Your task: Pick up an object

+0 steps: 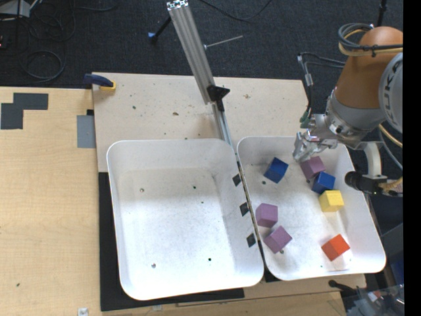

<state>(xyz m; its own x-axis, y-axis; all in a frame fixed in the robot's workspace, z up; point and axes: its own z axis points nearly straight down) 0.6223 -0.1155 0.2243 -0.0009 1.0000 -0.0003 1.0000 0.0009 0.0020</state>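
Several small blocks lie in the right bin (368, 259). A blue cube (277, 170) sits near the bin's back left. Along the right side a purple block (312, 166), a second blue block (323, 182) and a yellow block (331, 200) lie in a close row. Two more purple blocks (266, 214) (278, 238) rest by the divider, and an orange-red block (336, 247) sits at the front right. My gripper (304, 149) hangs low at the back of the right bin, just behind and touching or nearly touching the upper purple block.
The left bin (131, 176) stands beside the right one, with black clips along the shared wall (242, 196). A slanted aluminium bar (197, 58) rises behind the bins. The arm's orange band (368, 64) looms over the right bin's back right corner.
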